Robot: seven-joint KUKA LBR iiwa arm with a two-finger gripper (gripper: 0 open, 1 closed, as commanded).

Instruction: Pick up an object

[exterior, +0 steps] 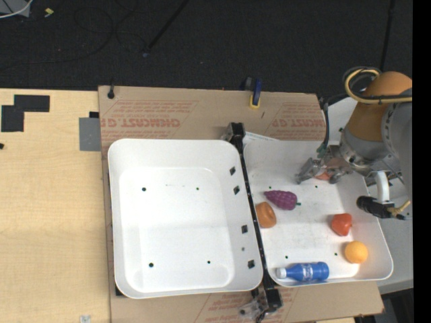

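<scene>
The pincer (322, 170), jaws spread and gripping nothing, sits over a small red piece (325, 175), judged light, rigid and slick; grasp across its middle.

Left bin (135, 180) open; right bin (296, 155) centre free, objects ringing it.

Two bins side by side on a board (168, 116) on the bench. Left bin (128, 173). Right bin (283, 155) has all the things. Grapes (281, 199) near its middle, a round fruit (265, 215) just beside them against the left wall. Bottle (303, 272) lies along the front wall. Pepper (341, 224) to the right, a ball (355, 252) in front of it. Gripper (322, 172) sits over the rear right part, behind the pepper.
</scene>
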